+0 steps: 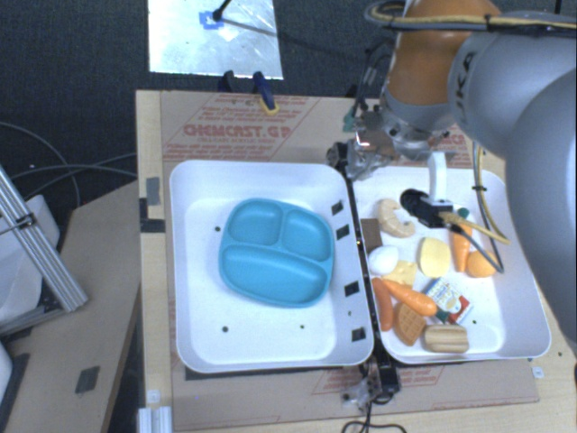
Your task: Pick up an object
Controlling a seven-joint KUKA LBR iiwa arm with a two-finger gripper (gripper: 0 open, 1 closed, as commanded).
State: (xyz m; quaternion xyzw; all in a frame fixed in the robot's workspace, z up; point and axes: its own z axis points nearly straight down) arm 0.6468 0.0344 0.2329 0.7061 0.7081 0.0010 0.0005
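Status check, left to right. Left bin (194, 242) sits down-left of the gripper and carries a blue divided plate (278, 251), well apart from the gripper.

Gripper (359, 159) hangs over the far end of the divider between the two bins, at the far-left corner of the right bin (532, 332). From where I stand its tip is lost against the wrist hardware, so I cannot tell whether it is open or closed. I see nothing held in it.

Candidate objects all lie in the right bin, to the right of the gripper and nearer me:
- beige curved piece (393, 218), closest, just below-right of the gripper
- white egg (384, 260), below that
- yellow piece (434, 256), further right
- orange carrot (404, 294), toward the near wall
- small printed packet (445, 296), beside the carrot
- bread roll (445, 338), at the near wall, farthest from the gripper

Progress, my reading: nothing is lifted and the pick is not yet made. What is left is to centre over one item, descend, close and raise. The beige curved piece looks the shortest reach. The pile is crowded, so a neighbour may get nudged.
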